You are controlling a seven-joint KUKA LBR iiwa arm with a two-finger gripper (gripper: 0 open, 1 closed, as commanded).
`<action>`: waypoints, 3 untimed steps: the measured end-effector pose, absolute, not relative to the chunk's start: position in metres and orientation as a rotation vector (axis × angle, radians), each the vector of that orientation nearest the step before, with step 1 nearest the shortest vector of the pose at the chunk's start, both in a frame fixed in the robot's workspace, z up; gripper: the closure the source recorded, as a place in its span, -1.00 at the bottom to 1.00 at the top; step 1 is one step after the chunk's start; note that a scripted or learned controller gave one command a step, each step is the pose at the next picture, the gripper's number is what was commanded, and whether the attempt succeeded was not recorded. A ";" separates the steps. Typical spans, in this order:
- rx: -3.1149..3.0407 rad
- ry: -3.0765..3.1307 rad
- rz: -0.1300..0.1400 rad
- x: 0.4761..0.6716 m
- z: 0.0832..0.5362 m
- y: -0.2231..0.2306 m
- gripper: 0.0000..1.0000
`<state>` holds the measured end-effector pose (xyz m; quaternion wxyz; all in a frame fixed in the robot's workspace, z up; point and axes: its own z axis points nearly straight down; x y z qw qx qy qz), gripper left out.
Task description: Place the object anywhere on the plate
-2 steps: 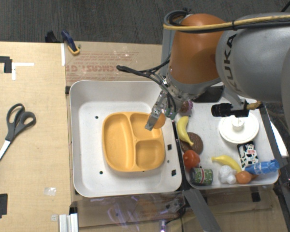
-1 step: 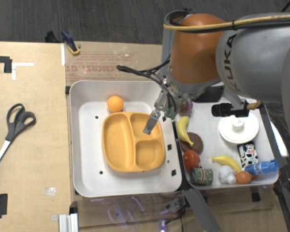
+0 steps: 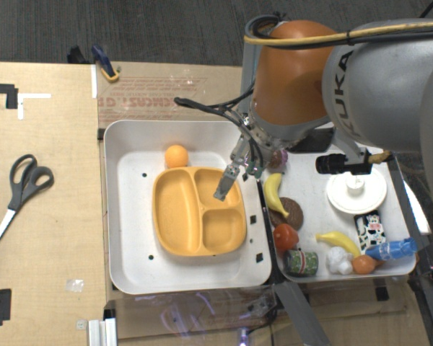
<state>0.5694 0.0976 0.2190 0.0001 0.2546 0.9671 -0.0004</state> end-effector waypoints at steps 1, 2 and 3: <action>0.803 3.035 -0.001 0.570 0.228 0.097 1.00; 0.916 3.006 -0.002 0.542 0.180 0.168 1.00; 0.917 3.005 -0.002 0.542 0.181 0.167 -1.00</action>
